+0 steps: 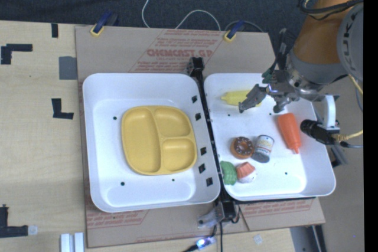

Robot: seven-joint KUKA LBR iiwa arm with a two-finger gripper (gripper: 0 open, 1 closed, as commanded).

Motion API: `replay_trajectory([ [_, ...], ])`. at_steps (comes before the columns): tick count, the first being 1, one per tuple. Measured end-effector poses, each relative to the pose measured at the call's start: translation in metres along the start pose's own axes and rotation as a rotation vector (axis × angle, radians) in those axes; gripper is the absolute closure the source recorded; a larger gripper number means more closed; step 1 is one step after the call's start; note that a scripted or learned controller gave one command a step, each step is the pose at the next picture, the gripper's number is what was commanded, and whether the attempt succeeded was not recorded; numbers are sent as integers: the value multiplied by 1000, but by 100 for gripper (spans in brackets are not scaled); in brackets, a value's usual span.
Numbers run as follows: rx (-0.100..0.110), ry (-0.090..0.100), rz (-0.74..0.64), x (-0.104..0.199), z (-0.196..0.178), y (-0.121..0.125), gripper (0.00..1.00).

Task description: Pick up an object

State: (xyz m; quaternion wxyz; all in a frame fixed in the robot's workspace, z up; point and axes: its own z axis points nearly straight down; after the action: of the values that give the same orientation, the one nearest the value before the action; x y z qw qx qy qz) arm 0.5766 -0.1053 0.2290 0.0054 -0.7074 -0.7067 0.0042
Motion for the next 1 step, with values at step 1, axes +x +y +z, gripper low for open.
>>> replay_trajectory([
  [1,-11,-1,-3,0,-6,2,0],
])
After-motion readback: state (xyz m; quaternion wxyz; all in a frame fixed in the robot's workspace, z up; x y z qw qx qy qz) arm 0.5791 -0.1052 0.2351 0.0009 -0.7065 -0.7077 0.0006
